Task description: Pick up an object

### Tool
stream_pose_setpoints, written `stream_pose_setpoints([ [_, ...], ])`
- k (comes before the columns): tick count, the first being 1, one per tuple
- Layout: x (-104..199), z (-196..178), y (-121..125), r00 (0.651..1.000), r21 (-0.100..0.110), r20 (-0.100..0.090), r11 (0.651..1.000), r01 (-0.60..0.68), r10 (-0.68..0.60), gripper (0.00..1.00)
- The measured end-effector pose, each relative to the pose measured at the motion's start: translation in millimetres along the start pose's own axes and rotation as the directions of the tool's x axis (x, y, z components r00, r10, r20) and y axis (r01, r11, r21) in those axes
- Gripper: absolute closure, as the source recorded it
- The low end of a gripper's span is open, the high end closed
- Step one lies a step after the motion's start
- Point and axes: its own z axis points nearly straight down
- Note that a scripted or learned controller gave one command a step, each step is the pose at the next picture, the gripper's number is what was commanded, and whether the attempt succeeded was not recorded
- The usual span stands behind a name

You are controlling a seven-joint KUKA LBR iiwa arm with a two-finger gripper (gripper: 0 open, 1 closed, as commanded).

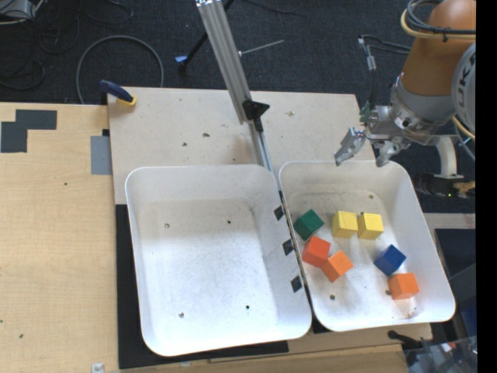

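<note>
Your left bin (155, 208) sits bare on the worktop (194, 127), so nothing to chase there; slide right across the shared wall and you reach the right bin (423, 208), where every candidate lies. First in line is the green block (308, 224), near the dividing wall; just below it the red-orange block (316, 250) and the orange block (338, 265) sit touching, a crowded pair and, I'd judge, awkward to close on cleanly. Further right the two yellow blocks (358, 224) rest side by side, touching or nearly so; then the blue block (390, 259), turned on a diagonal, with a second orange block (403, 285) just below it near the front wall.

Now up to your gripper (363, 151); it hovers at the bin's back rim, fingers spread apart, nothing between them. Here is the relation that matters: every block lies forward of the gripper, toward the near edge of the bench; the yellow pair sits almost straight ahead of it and is the closest target; the green block lies ahead and to the left.

So the pick is not yet begun; you'd need to bring the gripper forward over the bin and down; the green block stands a little apart, which looks like the easier grasp.
</note>
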Motion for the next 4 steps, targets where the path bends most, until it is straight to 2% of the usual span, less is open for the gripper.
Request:
stream_pose_setpoints([
  [1, -52.4, 53.7, -58.5, 1.000, 0.007, -0.001, 1.000, -0.012, 0.012, 0.00],
  [2, -37.4, 130.0, -142.2, 1.000, 0.011, -0.005, 1.000, -0.009, 0.009, 0.00],
  [3, -18.1, 161.1, -172.5, 1.000, -0.009, 0.002, 1.000, -0.009, 0.009, 0.00],
  [4, -76.2, 157.2, -115.2, 1.000, 0.004, -0.025, 1.000, 0.001, -0.001, 0.00],
])
